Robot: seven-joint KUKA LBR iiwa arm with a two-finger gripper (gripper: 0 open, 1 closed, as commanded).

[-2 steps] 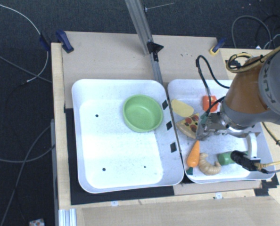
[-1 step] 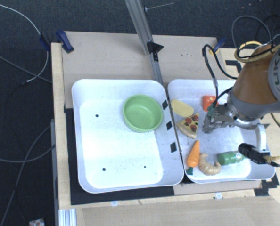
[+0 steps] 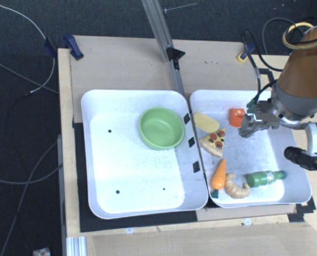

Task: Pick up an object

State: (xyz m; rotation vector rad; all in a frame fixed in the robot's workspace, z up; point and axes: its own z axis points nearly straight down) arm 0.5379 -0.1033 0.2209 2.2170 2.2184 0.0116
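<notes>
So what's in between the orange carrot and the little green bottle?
In the camera view, a tan croissant lies between the carrot and the green bottle, a little nearer the bin's front wall than either.

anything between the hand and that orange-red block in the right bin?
Nothing visible does. The hand sits just right of the orange-red block, with only bare floor of the right bin around them. The yellow piece and pizza slice lie on the block's far side.

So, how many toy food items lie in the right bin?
6: yellow chip, pizza slice, carrot, croissant, green bottle, red item beside the gripper, which may hide more.
</notes>
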